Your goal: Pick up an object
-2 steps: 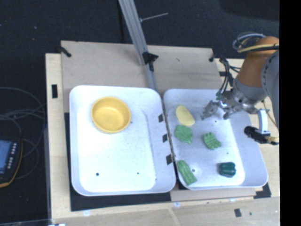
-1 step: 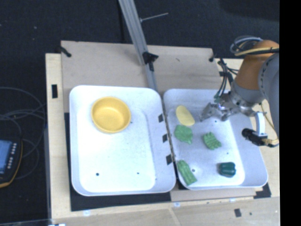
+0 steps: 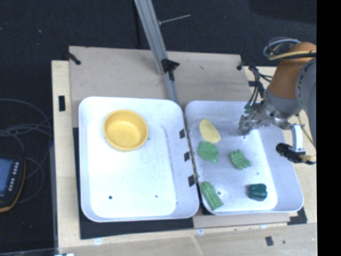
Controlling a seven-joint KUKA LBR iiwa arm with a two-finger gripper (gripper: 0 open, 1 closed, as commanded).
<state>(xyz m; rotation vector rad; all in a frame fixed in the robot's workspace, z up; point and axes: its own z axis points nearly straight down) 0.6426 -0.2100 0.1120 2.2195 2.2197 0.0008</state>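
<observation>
The right bin (image 3: 282,196) holds a pale yellow oval piece (image 3: 209,131), a green leafy lump (image 3: 208,152), a small ridged green piece (image 3: 240,159), a long green ridged piece (image 3: 212,194) near the front left corner, and a dark green pepper-like object (image 3: 257,192). My gripper (image 3: 245,126) hangs over the back of this bin, right of the yellow piece and above the ridged green piece. Nothing shows between its fingers.
A yellow bowl (image 3: 126,129) sits in the back left of the left bin (image 3: 133,196). A grey metal pole (image 3: 154,36) slants up from the divide between the bins. The arm with its orange band (image 3: 290,73) comes in from the right.
</observation>
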